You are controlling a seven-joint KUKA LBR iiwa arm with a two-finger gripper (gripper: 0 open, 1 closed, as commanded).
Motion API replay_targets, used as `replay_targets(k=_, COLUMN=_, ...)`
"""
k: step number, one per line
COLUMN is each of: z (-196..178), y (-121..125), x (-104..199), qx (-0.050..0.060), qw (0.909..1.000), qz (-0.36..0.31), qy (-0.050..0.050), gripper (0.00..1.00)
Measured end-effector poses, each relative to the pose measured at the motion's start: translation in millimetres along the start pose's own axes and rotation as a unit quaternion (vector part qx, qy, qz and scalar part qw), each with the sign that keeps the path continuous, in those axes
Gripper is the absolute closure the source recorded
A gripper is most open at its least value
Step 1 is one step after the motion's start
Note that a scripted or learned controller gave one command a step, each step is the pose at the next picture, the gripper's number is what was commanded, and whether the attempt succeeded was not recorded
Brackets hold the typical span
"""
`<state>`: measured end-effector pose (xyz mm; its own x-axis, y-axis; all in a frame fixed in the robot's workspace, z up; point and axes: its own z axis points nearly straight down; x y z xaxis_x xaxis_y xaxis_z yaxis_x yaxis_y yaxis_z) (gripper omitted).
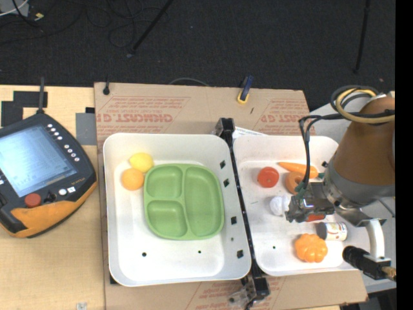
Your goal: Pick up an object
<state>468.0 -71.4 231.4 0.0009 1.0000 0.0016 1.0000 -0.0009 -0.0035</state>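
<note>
In the right bin (258,254) lie a red tomato (268,177), an orange carrot (298,168), a small white object (278,206), an orange pumpkin-like toy (310,248) and a small white bottle with a red end (333,229). My gripper (301,209) hangs low over the middle of this bin, just right of the white object and above the pumpkin toy. The arm's body hides part of the carrot and the bottle. I see nothing clearly held.
The left bin (122,237) holds a green divided plate (184,201), a yellow lemon (141,161) and an orange fruit (132,179). A teach pendant (39,166) lies on the bench at the left. Black clips sit on the wall between the bins.
</note>
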Motion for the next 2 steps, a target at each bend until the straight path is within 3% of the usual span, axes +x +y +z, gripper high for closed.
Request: replay_targets(k=2, z=-0.6, y=11.0, x=10.3, qx=0.000, qw=1.0000, qz=-0.001, qy=-0.001, gripper=1.00)
